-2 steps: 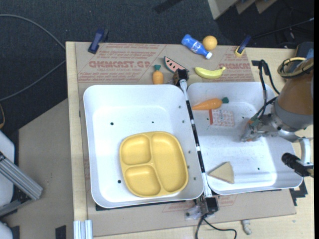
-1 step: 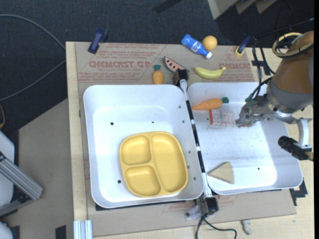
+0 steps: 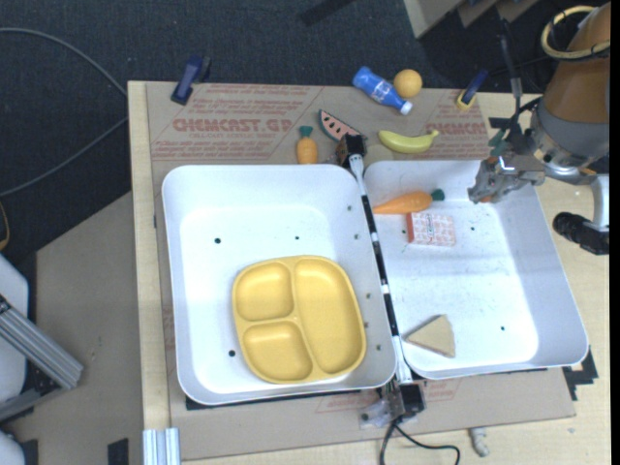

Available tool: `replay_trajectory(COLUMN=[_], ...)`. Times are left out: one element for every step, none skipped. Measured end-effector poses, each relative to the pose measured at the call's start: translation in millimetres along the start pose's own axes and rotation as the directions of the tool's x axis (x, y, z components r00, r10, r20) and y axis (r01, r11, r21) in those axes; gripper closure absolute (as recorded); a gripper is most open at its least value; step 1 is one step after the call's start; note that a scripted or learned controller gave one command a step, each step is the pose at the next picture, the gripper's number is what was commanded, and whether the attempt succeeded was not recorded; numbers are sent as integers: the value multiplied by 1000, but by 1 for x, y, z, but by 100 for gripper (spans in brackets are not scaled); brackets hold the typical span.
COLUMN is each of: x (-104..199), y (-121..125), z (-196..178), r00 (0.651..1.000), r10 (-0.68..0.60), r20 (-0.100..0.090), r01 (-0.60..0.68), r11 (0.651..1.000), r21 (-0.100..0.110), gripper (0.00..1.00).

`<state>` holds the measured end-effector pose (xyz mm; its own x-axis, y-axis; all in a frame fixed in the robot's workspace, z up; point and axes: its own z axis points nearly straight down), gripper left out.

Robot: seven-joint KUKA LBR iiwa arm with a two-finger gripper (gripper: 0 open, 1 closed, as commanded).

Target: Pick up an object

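The gripper (image 3: 487, 188) hangs over the far right part of the right bin (image 3: 542, 342), reaching in from the right under the arm's (image 3: 578, 90) orange band. Whether it is apart or together cannot be told from this slant, and nothing shows in its grasp.

The nearest things to it lie to its left on the bin floor. A carrot (image 3: 404, 202) rests near the far wall, its green tip pointing toward the gripper and just short of it. A red-and-white packet (image 3: 430, 229) lies just beside the carrot on the near side. A tan wedge (image 3: 433, 336) sits well apart from the gripper, in the near left corner of the same bin.

The left bin (image 3: 194, 201) holds a yellow divided plate (image 3: 296, 317) with three compartments, set toward the near side.

Beyond the bins, on the cardboard sheet (image 3: 232, 122), lie a banana (image 3: 408, 140), a blue bottle (image 3: 379, 89) beside an orange ball (image 3: 408, 82), a watermelon slice (image 3: 335, 125) and a small orange toy (image 3: 307, 148).
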<state>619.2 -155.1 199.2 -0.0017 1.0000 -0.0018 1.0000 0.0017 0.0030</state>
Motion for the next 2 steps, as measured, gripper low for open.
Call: replay_trajectory(x=[80,118], y=[-8,-56], z=[-3,-12], r00=[1000,1000], r10=[-1,1], r20=[-4,-3], r01=[1,-1], r11=[1000,1000], r21=[5,5], gripper=[100,100])
